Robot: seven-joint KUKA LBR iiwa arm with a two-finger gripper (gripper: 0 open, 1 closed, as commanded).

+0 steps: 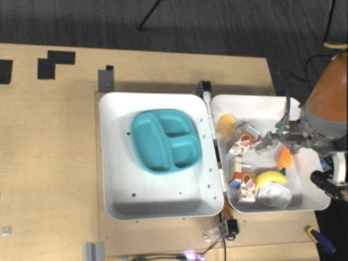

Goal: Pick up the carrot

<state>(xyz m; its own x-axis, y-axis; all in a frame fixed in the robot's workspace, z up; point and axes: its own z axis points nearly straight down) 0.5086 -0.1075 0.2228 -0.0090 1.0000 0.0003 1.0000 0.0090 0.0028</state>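
The carrot (285, 158) is a small orange piece with a green tip, lying in the right white bin (255, 106) near its right wall. My gripper (276, 138) hangs over that bin just above and left of the carrot, at the end of the grey arm with the orange band (333, 91). The gripper's grey parts overlap the carrot's upper end, so I cannot tell whether they touch it.
The right bin also holds a yellow-orange round piece (226, 125), two printed cartons (245, 141) (244, 181), a yellow fruit (270, 178) and a white lump (274, 196). The left bin (117, 194) holds a teal divided plate (165, 140).
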